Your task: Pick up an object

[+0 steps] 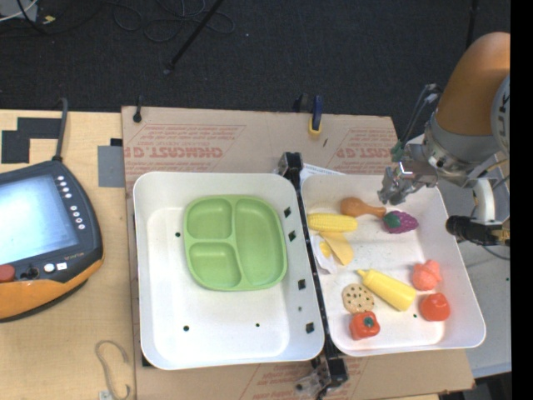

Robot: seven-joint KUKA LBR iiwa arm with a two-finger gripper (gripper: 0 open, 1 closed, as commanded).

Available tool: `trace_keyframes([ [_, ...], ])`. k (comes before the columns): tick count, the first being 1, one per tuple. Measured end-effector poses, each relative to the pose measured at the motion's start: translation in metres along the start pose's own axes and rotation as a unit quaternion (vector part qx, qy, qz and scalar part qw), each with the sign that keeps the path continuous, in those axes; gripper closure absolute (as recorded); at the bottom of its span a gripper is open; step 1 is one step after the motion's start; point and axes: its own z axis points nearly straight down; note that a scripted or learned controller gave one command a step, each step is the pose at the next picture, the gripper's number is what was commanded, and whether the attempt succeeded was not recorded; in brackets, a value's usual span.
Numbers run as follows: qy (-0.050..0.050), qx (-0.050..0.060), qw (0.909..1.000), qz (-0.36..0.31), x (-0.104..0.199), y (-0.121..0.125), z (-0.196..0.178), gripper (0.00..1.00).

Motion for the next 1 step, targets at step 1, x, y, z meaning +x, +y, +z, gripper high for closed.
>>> trace_keyframes([
  [1, 0.001, 0.002, 1.0000, -0.003, 0.0559, 0.0012, 0.0096, 1.00],
])
